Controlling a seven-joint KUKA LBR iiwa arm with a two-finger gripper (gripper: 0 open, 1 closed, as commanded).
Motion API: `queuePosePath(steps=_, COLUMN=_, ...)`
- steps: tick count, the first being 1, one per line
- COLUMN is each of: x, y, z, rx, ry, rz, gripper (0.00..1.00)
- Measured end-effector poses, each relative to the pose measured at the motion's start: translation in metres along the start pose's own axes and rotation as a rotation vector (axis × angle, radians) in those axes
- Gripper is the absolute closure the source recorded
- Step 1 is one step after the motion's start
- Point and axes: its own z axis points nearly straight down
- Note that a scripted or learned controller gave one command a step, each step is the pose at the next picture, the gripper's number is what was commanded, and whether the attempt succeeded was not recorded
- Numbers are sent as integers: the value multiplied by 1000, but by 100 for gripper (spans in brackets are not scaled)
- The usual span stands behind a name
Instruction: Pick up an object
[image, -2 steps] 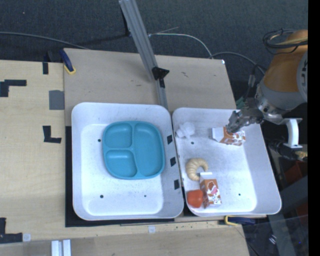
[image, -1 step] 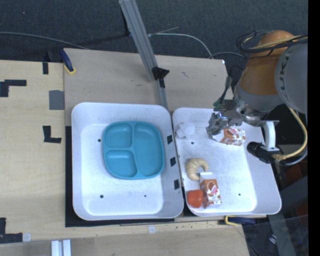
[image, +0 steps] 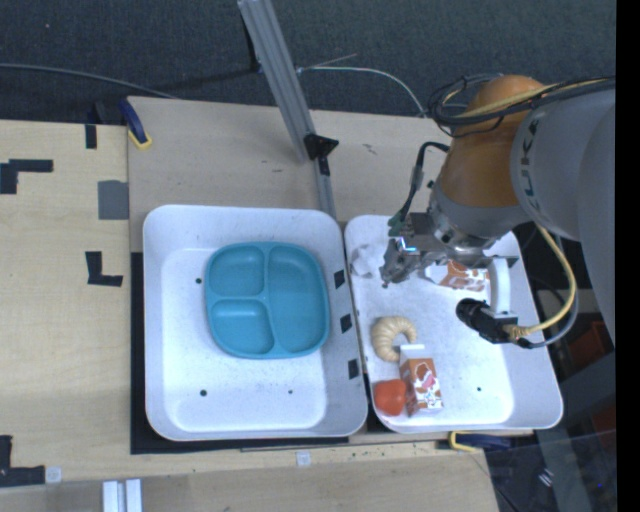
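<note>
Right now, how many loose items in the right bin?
4 visible: croissant mid-bin, carton and tomato at the near edge, packet under the wrist. The arm may hide more.

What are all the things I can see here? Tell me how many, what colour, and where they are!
Bins: 2, white, side by side on the bench.
Divided plate: 1, blue-green, in the left bin.
Croissant: 1, pale tan, middle of the right bin near its left wall.
Small carton: 1, red and white, in the right bin just below the croissant.
Round orange-red thing: 1, at the near left corner of the right bin, beside the carton.
Packet: 1, white with orange-red print, at the far side of the right bin, partly under the arm.
Metal pole: 1, grey, slanting over the bench behind the bins.
Arm: 1, grey with an orange band, reaching in from the right.
End effector: 1, dark, over the far left part of the right bin.
</note>
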Motion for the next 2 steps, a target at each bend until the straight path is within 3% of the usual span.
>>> queuePosePath(steps=2, x=104, y=-4, z=-5, rx=-1, ry=-2, rz=3, gripper=100)
